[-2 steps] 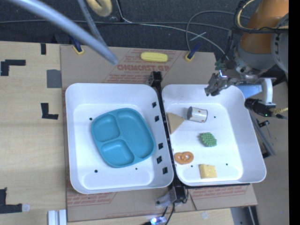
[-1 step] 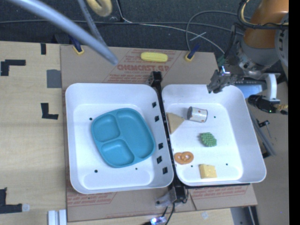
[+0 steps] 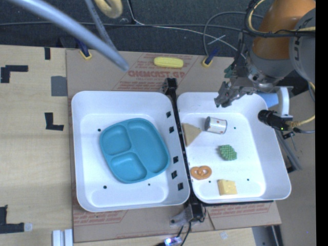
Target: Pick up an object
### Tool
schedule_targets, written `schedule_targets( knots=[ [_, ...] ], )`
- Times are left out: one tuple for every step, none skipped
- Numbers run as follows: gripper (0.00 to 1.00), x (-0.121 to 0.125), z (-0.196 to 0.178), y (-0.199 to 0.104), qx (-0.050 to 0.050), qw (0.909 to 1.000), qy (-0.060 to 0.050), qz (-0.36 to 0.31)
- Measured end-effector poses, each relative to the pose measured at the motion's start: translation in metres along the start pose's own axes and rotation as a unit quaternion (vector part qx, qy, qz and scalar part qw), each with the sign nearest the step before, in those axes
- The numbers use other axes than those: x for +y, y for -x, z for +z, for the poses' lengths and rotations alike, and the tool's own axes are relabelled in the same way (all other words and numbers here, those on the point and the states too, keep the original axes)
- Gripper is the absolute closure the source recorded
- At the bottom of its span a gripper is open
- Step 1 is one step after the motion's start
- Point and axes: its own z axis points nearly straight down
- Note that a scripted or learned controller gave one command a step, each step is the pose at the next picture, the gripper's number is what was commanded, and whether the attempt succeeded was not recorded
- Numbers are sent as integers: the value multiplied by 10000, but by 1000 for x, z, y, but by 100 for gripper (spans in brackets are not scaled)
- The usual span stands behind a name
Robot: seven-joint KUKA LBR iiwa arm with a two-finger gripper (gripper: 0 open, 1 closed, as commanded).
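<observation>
Setting: robotics laboratory test bench | Evidence: two white bins (image 3: 82, 137) clipped side by side on a cardboard sheet (image 3: 148, 76); black tape marks on the wooden bench (image 3: 31, 137) left of the bins; loose cables (image 3: 205, 35) behind them; grey-and-orange industrial arm (image 3: 282, 29) above the right bin

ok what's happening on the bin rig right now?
The KUKA arm has reached in over the far edge of the right bin, with its tool above the bin's back wall and nothing visibly in it. A small metal can lies on its side just below the tool, with a tan wedge, a green lump, a pretzel and a yellow block also in that bin. The left bin holds a blue divided plate.
</observation>
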Motion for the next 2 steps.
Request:
schedule_targets(
  knots=[
    [100, -17, -1, -50, 1, 10000, -5, -7],
    [100, -41, 19, -92, -1, 10000, -17, 1]
  ],
)
